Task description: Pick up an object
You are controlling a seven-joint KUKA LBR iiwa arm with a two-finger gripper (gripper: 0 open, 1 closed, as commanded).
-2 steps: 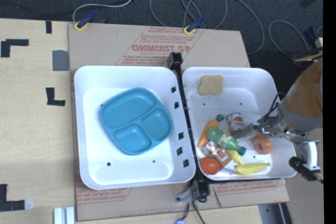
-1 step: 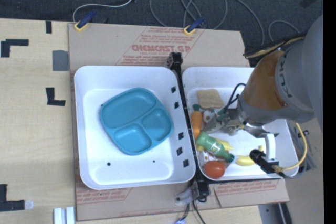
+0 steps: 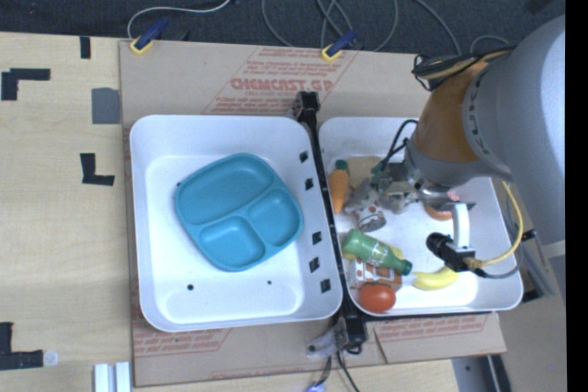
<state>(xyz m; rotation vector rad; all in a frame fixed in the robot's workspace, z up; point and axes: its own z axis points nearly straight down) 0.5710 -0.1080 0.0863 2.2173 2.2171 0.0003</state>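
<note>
Arm: grey KUKA with its orange band, reaching in from the right over the right bin (image 3: 511, 289).
Gripper (image 3: 378, 197): low among the clutter; whether released or clenched cannot be told (the wrist hides it).
Nearest object: orange carrot (image 3: 339, 186), just left of the gripper, long axis running toward and away from the camera.
Other candidates: green bottle (image 3: 375, 251) just below the gripper, lying slantwise; tomato (image 3: 376, 296) and banana (image 3: 435, 279) farther below.
Left bin (image 3: 147, 225): holds a blue divided plate (image 3: 239, 210), well left of the gripper.
</note>
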